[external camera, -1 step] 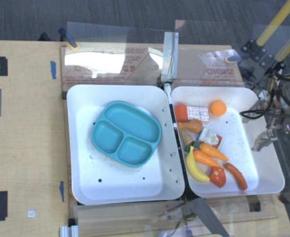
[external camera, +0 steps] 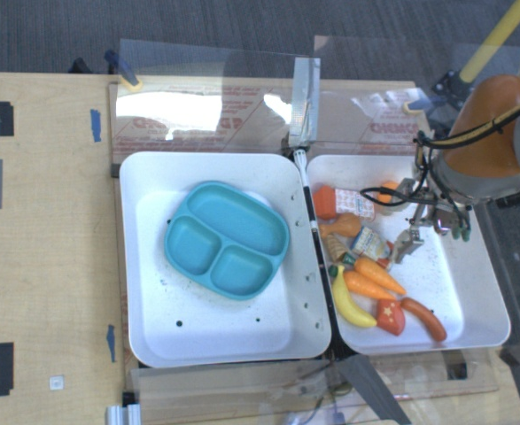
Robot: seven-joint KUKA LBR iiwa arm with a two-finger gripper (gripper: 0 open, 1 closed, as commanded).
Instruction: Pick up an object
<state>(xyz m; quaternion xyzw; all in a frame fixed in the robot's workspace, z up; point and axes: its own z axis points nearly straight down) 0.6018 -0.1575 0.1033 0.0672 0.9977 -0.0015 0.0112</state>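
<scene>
Camera view looks down on the bench (external camera: pixel 38 237), where two white bins sit side by side with a clear divider between them. Left of that divider, the left bin (external camera: pixel 144 326) carries a blue divided plate (external camera: pixel 228 239) lying flat near its middle, apparently parked out of the way of the picking. Right of the divider, the right bin (external camera: pixel 481 317) gathers the toy food in a loose heap hugging the divider: an orange bottle (external camera: pixel 341 202) with a white label nearest the far wall, a carrot (external camera: pixel 373 277), a yellow banana (external camera: pixel 348 301), a strawberry (external camera: pixel 391 317) and a sausage (external camera: pixel 426 319) toward the near rim. Bunching them there leaves bare floor on the side away from the divider.

The tool (external camera: pixel 415 237) hangs over that bare side, just beyond the heap from the divider; whether its fingers stand apart or together I cannot tell, and nothing is seen between them. Any of the heaped items could serve as the object to pick.

Red printing on the clear panels behind the bins and the bottle's label are both too small to read.
</scene>
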